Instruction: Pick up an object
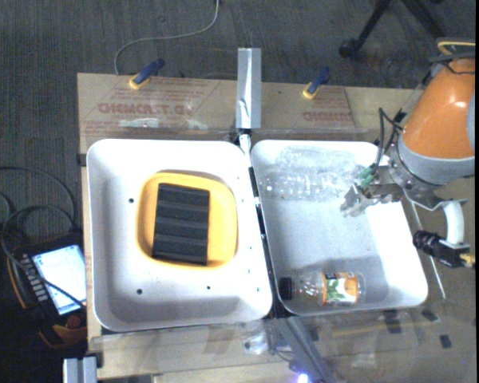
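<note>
Two white bins sit side by side on the bench point(96, 106). Filling the middle of the left bin point(104, 174) is a yellow tray point(148, 214) with a black ribbed block point(182, 223) lying on it; bare floor rings it on all sides. In the right bin point(399, 238), a clear crumpled plastic bottle point(311, 174) lies along the far wall, hard to make out against the white. A second bottle with an orange label point(327, 287) lies against the near wall, its dark cap toward the left corner. Open floor spreads between the two. The pincer point(358, 199) hangs at the clear bottle's right end, perhaps touching it; whether its fingers are apart or together I cannot tell. The arm point(439, 126) is cut off at the right.
</note>
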`<state>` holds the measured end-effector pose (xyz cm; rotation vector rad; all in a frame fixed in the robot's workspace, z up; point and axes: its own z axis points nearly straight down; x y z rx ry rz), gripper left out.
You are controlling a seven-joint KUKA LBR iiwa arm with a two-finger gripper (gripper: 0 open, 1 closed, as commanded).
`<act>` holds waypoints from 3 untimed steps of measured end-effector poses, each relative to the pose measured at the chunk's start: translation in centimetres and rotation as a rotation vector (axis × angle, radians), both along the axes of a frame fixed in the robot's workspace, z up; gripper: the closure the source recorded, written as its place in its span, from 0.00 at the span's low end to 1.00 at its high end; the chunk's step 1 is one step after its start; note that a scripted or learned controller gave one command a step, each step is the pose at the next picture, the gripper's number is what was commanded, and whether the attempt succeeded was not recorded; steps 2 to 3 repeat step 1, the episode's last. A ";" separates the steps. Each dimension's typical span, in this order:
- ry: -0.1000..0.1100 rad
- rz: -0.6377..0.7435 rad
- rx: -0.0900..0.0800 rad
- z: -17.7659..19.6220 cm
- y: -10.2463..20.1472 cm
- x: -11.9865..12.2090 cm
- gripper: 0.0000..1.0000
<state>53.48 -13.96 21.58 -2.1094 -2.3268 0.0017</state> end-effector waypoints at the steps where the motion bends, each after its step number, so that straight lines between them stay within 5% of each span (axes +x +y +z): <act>1: -0.001 -0.021 0.001 5.0 -2.1 -2.7 0.00; 3: -0.001 -0.021 0.001 5.0 -2.1 -2.7 0.00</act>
